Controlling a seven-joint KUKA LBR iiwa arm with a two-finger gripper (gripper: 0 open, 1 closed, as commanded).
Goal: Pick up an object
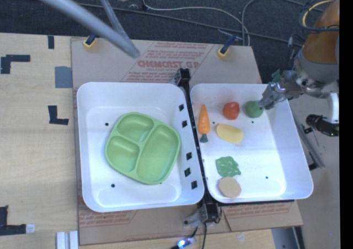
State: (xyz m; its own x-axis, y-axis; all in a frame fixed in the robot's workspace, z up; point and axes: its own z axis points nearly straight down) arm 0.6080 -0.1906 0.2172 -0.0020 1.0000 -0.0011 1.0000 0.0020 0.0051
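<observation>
Gripper point(268, 99) sits at the right bin's point(292, 149) 1 o'clock, touching the green ball point(253, 109); you cannot tell its clamp state. Carrot point(203, 119) points 12 o'clock.

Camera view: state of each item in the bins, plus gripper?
green divided plate: flat in left bin, compartments bare
carrot: lying by the divider
tomato: loose
green round item: at the gripper, grasp unclear
yellow piece: lying loose
green leafy piece: flat
tan round piece: flat
</observation>
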